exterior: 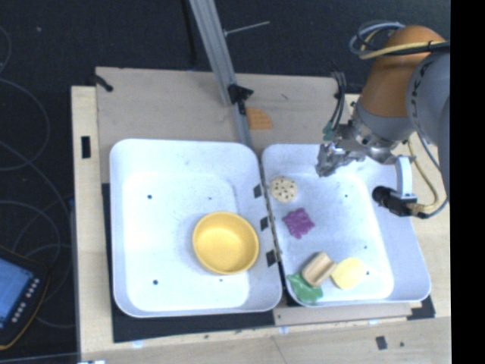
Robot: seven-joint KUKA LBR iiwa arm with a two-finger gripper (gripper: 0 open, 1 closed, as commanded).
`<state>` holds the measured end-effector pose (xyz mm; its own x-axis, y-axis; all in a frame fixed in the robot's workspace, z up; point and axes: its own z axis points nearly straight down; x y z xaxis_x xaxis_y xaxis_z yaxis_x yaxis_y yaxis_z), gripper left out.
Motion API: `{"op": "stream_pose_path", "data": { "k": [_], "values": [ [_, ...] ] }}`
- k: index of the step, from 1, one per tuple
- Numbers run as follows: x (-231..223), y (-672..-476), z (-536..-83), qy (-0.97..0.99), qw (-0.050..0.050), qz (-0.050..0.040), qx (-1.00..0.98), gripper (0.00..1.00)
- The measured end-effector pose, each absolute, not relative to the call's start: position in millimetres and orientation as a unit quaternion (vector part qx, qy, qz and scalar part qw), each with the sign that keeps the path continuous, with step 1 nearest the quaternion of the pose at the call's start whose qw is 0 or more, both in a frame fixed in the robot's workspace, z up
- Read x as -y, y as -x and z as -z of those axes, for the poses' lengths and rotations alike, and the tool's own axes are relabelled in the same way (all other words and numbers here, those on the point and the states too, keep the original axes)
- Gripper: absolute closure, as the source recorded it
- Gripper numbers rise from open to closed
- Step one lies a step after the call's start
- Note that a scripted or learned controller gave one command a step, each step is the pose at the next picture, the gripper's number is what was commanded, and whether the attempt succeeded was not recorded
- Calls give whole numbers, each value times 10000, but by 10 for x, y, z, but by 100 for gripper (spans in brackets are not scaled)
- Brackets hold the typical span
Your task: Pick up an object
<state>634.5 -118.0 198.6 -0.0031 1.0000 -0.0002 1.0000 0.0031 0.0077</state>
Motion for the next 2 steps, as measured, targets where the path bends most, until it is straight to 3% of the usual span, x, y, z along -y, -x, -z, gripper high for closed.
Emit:
{"op": "stream_pose_path", "data": {
  "k": [1,2],
  "values": [
    [1191,-6362,-2535,-7058,31,-25,-7084,100],
    [666,-6235,-2435,-7051,1,-1,-7091,100]
  ]
}}
